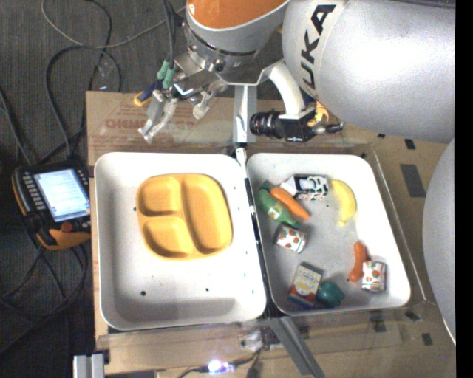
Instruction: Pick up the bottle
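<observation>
Overhead, in the camera view, the gripper [176, 117] is hanging above the brown cardboard [118, 125] beyond the far edge of the left bin [111, 295], well apart from everything in the right bin [395, 244]. Its two pale fingers [151, 125] are standing spread apart, with nothing between them. The grey arm with its orange band [229, 18] is crossing the top of the frame from the right.

The left bin is holding a yellow divided tray [185, 215], which is lying flat near the bin's middle.

The bottle [267, 205], a green thing as far as can be told, is lying on its side in the right bin, close against the wall shared with the left bin. An orange carrot [290, 203] is resting across it and touching it. Just beyond the carrot a black-and-white carton [310, 186] is lying, with a yellow banana [344, 201] beside it toward the right wall. A small can with a red print [290, 238] is sitting just in front of the bottle. Nearer the front edge, a small box [304, 284] and a dark teal object [330, 293] are lying side by side. An orange piece [358, 260] and a second printed can [373, 275] are touching near the right corner.

A handheld pendant with a lit screen [55, 196] is sitting on the floor left of the bench.
</observation>
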